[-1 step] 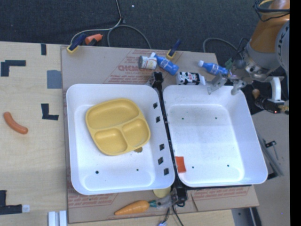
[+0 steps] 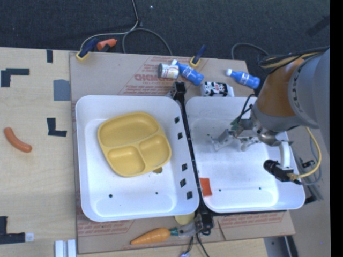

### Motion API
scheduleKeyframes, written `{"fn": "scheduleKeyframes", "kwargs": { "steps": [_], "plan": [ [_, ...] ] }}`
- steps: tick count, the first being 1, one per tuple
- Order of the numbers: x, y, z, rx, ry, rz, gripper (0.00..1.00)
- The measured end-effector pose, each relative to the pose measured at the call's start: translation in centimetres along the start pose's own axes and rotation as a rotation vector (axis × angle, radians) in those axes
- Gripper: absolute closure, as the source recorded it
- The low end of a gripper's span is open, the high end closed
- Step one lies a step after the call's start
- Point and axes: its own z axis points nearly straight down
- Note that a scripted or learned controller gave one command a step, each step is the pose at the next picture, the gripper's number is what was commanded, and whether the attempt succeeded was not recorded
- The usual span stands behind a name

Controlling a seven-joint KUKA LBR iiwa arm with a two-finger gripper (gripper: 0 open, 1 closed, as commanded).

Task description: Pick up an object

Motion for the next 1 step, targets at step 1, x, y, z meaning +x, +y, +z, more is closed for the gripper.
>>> {"fn": "scheduleKeyframes", "kwargs": {
  "steps": [1],
  "plan": [
    [3.87, 5.24, 2.26, -0.017, -0.006, -0.005, 0.0]
  ]
}}
